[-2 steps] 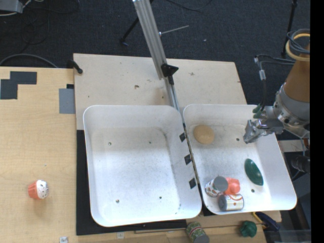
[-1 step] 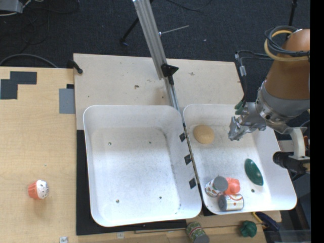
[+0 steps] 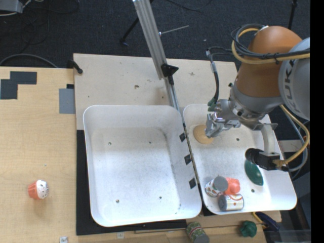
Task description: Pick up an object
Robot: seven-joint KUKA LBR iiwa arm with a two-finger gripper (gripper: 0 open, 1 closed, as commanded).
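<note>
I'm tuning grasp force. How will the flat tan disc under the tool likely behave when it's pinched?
The tan disc lies low in the right bin, so fingers may struggle to get beneath it. Round and thin, it might slide away. It looks light; stiffness is unclear. The tool sits right over it.

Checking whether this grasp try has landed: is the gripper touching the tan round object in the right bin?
Cannot tell. In the camera view the gripper overlaps the tan round object from above at a slant, so neither contact nor a gap shows plainly.
</note>
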